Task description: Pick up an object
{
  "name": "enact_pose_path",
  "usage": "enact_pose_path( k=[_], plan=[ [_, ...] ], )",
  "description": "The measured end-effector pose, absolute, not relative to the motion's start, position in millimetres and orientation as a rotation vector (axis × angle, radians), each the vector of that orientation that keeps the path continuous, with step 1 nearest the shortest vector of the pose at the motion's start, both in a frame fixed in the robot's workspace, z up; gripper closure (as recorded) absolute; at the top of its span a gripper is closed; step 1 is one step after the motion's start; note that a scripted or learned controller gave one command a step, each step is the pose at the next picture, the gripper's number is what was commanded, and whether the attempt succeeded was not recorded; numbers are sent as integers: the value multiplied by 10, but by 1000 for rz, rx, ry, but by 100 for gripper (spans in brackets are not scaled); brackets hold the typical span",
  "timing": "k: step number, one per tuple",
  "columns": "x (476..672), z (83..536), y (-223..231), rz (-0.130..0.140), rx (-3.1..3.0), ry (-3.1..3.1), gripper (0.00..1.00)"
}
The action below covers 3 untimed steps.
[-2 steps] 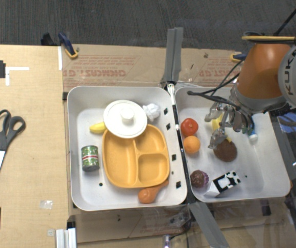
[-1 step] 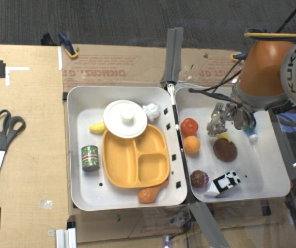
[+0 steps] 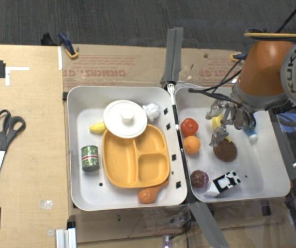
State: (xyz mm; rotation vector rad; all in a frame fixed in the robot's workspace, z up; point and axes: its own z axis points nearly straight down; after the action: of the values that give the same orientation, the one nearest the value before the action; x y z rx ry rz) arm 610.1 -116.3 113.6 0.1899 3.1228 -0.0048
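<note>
Two bins on my bench. In the right bin, the black-and-white toy lies by the near rim; farther in, the brown ball sits under my gripper, whose spread I can't tell. Bare floor runs toward the right wall.

The wooden surface bears two white bins side by side, scissors to their left
</note>
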Motion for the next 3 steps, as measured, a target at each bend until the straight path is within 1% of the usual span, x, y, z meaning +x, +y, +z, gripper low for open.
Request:
enact_pose_path(
  k=[1, 2, 3],
  plan=[
    [5998, 927, -1102, 1, 413, 3112, 0],
    [6013, 1031, -1103, -2, 409, 3108, 100],
    [6013, 1031, -1102, -2, 409, 3108, 0]
  ],
)
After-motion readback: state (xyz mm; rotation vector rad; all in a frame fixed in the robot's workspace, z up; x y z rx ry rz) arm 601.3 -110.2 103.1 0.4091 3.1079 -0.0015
